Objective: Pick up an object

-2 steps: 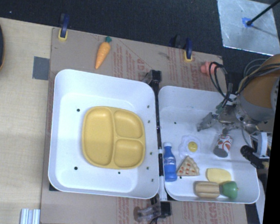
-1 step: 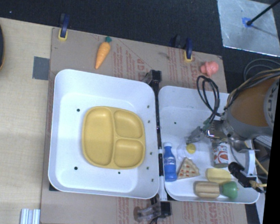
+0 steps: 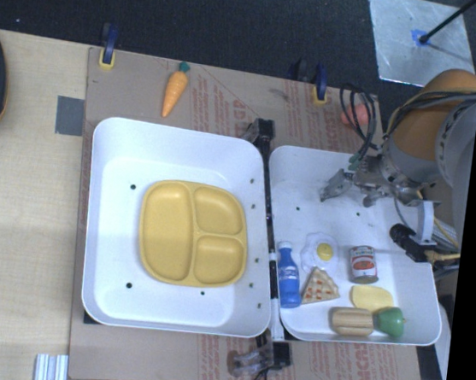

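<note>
The pincer (image 3: 345, 192) hangs with its fingers spread wide and nothing between them, over the right bin (image 3: 309, 172). Below it, nearer the camera, lie a can (image 3: 364, 264), a bottle (image 3: 287, 277) and a pizza slice (image 3: 322, 286).

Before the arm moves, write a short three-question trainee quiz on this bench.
1. True or false: the yellow divided tray lies in the left bin.
2. The blue bottle lies against which wall of the right bin: A near the left bin, B far right, C top?
3. Fill in: the carrot lies ____ both bins.

Key: 1 true; 2 A; 3 outside. The hand hovers over the right bin's upper part.
</note>
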Robot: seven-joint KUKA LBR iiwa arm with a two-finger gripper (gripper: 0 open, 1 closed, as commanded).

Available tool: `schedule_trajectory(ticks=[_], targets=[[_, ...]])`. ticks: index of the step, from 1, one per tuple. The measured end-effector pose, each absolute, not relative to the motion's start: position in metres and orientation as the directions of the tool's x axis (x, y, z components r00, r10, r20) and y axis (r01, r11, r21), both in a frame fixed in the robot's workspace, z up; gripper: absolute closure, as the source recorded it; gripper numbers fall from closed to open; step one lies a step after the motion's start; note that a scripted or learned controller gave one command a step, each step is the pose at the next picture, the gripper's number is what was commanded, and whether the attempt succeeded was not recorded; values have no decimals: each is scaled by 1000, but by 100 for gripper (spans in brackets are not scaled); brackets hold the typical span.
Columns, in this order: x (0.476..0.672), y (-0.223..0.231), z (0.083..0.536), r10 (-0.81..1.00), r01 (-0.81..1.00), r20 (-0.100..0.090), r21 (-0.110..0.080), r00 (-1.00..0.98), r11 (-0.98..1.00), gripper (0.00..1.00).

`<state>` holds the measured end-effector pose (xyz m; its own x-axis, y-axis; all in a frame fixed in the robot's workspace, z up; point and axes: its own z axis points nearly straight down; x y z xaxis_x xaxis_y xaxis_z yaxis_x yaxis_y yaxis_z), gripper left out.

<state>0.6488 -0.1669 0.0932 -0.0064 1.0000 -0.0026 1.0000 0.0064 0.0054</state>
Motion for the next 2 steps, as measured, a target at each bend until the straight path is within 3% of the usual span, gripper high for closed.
schedule_trajectory(ticks=[1, 2], targets=[[548, -168, 92, 1000, 1000, 2, -10, -1, 1, 0], [472, -216, 92, 1000, 1000, 0, -6, 4, -4, 0]])
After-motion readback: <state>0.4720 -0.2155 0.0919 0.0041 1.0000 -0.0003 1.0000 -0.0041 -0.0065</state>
